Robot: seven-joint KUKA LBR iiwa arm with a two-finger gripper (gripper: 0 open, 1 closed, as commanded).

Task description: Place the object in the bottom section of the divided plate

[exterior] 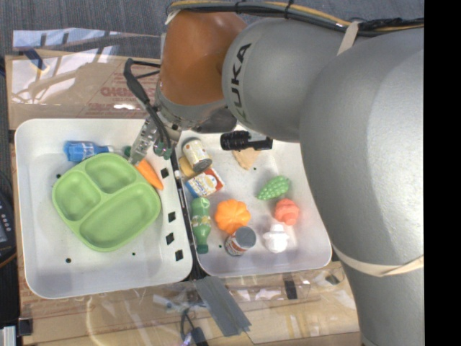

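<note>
Carrot [150,173], orange and tapered, lies tilted against green divided plate [106,202].

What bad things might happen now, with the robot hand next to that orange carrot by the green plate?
1. The orange toy carrot lies against the rim of the green divided plate, outside it. A nudge from the gripper might slide it along the white left bin rather than into the plate's big bottom section.
2. The gripper hangs near the plate's top edge, so coming down it may bump the plate and shift it.
</note>
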